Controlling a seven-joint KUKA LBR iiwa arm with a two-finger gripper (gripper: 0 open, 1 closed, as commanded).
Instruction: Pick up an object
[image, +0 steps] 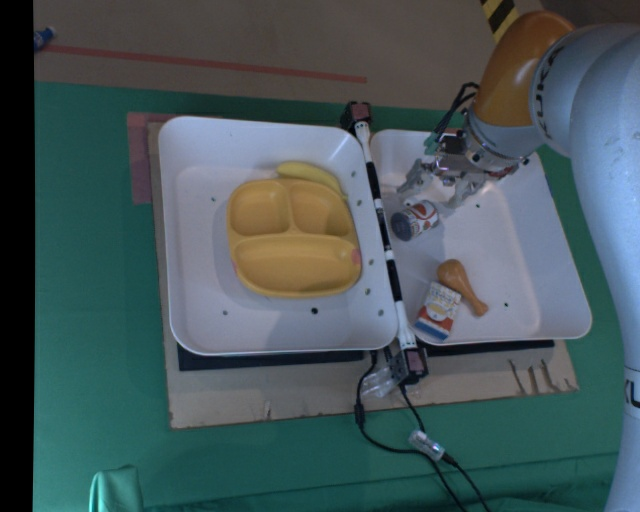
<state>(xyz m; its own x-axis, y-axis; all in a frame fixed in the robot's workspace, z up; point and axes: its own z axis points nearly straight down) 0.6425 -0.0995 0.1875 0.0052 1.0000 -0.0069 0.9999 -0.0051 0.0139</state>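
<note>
The arm (590, 130) reached in from the right and bent down over the far left part of the right bin (530, 290). Its gripper (437, 190) hung low with the fingers spread wide, holding nothing, just above a can (414, 220) lying on its side near that bin's left edge. A drumstick (462, 284) and a carton (438, 310) lay together near the bin's near left corner. In the left bin (200, 300) a yellow tray (292, 238) sat in the middle, with a banana (310, 174) touching its far edge.
</note>
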